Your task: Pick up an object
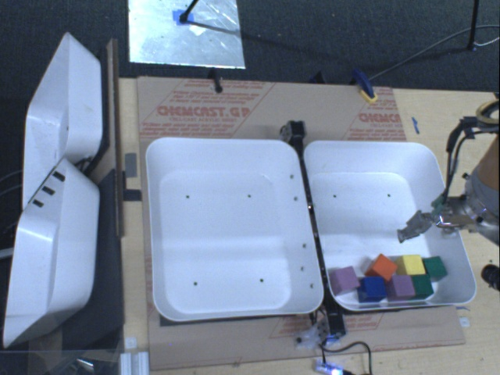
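Six or seven little blocks sit bunched in the near corner of the right bin (437, 170), pressed up against its front wall. Nearest us there's a blue block (373, 288), a purple one (401, 286) and a dark green one (423, 287) along the front; a second purple block (344, 277) lies just left of them. Behind those, the orange block (383, 266), the yellow block (411, 265) and another green block (435, 268).

Now lift your eyes a touch farther back: the gripper (414, 226) hangs over the bin floor, just beyond the cluster and a little to its right side, reaching in from the bin's right wall. Nothing between its fingers, and from here I can't tell whether they're spread or closed.

So the whole thing turns on this, I'd say: the blocks lie toward us from the gripper, the yellow and orange ones closest beneath it.

Farther left, the left bin (226, 225), and the worktop (258, 108) beyond.
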{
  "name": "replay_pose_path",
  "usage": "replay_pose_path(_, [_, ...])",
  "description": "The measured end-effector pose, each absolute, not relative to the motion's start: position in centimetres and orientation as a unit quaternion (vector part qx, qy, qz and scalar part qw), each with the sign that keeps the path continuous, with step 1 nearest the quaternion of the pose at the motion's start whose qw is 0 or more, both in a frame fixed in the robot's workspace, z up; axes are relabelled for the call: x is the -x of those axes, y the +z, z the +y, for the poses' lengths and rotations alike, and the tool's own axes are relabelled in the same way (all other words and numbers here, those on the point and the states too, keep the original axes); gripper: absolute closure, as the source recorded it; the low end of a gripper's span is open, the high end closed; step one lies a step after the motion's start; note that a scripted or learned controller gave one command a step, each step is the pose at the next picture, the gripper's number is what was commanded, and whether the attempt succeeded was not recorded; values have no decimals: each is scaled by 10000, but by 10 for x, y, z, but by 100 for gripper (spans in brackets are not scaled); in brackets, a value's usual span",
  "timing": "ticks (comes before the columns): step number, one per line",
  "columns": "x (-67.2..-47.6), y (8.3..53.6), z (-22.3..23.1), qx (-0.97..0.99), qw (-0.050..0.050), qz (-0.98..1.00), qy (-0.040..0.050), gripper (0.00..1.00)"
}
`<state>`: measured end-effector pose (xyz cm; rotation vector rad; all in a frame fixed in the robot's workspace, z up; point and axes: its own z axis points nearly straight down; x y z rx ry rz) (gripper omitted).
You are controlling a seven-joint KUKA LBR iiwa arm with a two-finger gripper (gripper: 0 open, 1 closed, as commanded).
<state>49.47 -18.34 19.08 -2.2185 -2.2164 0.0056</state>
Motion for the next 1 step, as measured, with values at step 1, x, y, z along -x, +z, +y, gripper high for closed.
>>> replay_pose_path(1, [-497, 194, -183, 7070, -4, -7072, -2, 0])
